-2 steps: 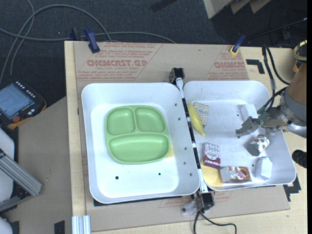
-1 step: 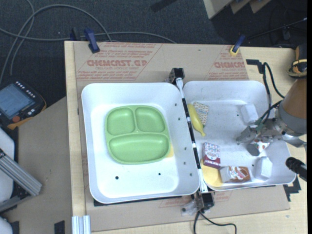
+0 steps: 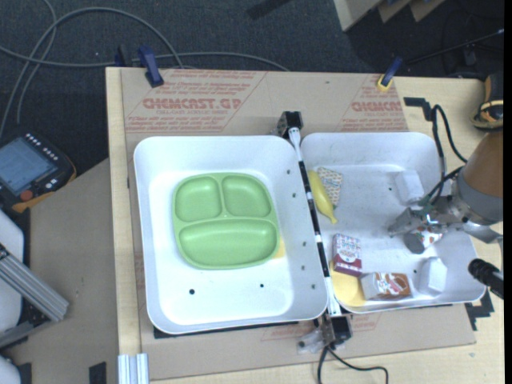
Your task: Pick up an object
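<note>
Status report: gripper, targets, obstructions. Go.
Gripper low over right bin, nothing seen in its grasp. Banana, snack packets lie left of it, untouched. Green divided plate alone in left bin. Nothing blocking.

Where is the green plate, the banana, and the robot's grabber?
green plate (image 3: 226, 220): camera view, on the big bottom compartment.
banana (image 3: 322, 198): camera view, on the middle of its yellow body.
gripper (image 3: 416, 229): camera view, between its fingertips, low in the right bin.
</note>
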Controlling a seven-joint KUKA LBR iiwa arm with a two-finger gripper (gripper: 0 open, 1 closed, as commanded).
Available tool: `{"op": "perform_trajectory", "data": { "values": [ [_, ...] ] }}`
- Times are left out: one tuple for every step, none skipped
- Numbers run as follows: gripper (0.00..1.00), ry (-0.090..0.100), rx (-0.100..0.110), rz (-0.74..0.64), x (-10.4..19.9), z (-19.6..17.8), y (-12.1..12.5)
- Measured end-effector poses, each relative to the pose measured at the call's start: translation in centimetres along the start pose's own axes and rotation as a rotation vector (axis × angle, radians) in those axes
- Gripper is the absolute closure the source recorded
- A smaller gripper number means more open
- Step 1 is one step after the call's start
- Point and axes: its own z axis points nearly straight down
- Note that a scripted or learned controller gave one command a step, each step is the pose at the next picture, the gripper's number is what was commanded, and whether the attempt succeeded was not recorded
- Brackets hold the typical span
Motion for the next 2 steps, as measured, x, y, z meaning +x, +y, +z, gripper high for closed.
{"op": "perform_trajectory", "data": {
  "values": [
    [0.0,-0.004,-0.006,0.001,-0.8,0.2,0.8],
    [1.0,-0.004,-0.011,0.001,-0.8,-0.9,1.0]
  ]
}}
